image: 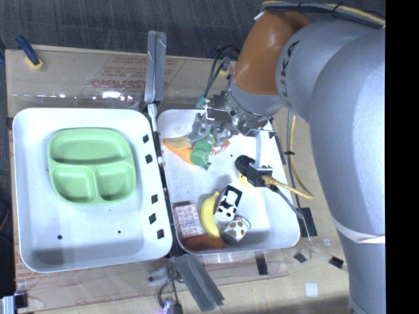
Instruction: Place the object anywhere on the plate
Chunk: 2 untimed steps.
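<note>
- We see the green plate [91, 165] bare in the left bin [39, 247].
- Our end effector [211, 131] sits at 12 o'clock in the right bin [278, 237], touching a green toy [201, 152]; grip unclear.
- Lifting and carrying remain.

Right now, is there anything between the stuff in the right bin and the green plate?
Only the bin walls. The green plate lies in the left bin; the gripper is over a green object in the right bin. The two bins' adjoining rims run between them, so anything carried must be lifted over.
</note>
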### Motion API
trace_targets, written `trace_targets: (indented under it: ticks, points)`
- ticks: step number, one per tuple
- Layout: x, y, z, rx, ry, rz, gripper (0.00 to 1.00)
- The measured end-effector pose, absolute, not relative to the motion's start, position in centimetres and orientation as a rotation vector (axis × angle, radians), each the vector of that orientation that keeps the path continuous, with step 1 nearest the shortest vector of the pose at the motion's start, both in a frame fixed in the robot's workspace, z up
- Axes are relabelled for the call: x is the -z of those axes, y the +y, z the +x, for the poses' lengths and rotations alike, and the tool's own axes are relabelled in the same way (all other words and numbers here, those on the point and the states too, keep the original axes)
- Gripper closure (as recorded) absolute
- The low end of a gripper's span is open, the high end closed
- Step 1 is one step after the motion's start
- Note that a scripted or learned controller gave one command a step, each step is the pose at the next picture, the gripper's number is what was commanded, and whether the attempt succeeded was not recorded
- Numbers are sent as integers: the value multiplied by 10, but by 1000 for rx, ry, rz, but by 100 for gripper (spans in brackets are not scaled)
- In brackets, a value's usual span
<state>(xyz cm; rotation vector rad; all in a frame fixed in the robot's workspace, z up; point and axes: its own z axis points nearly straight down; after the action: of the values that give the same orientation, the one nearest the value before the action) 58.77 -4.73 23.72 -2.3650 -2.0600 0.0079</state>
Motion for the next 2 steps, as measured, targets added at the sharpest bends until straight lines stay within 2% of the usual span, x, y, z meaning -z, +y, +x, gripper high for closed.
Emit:
trace_targets:
  ticks: [1, 2]
  points:
    - [-228, -85, 558, -7, -2177, -2260, 100]
    - [-191, -10, 606, -3, -2391, -2037, 100]
